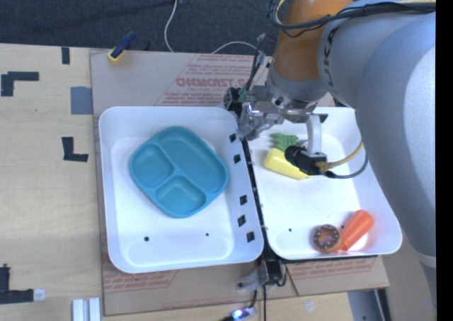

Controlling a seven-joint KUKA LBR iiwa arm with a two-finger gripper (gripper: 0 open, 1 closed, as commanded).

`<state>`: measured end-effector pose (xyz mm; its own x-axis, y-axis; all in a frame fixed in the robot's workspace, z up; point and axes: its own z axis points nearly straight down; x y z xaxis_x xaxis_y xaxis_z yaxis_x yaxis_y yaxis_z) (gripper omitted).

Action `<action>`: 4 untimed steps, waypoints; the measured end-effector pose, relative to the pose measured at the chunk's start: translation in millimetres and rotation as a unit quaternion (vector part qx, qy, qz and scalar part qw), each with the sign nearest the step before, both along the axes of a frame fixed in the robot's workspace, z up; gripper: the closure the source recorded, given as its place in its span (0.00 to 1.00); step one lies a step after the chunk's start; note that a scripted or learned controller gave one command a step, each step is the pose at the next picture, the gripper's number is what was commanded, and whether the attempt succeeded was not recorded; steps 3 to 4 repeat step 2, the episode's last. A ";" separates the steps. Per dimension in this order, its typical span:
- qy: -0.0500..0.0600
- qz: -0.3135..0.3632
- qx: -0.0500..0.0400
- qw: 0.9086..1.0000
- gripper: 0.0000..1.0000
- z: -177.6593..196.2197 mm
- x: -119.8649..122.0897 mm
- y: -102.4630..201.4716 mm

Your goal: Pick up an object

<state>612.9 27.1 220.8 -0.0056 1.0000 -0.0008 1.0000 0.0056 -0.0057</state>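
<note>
At the near edge of the right bin a brown ringed doughnut lay touching an orange carrot, while a blue divided plate sat flat in the middle of the left bin. Further back in the right bin lay a yellow corn cob with green leaves at its far end, just beside the wall between the bins. The gripper hung over that wall near the far rim, close to the cob, and I could not tell how far open it was or whether it had hold of anything.
</note>
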 end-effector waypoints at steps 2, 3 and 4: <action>0.000 -0.001 0.000 1.000 0.00 7.6 26.2 47.7; 0.000 -0.001 0.000 1.000 0.00 7.6 26.2 47.7; 0.000 -0.001 0.000 1.000 0.00 7.6 26.2 47.7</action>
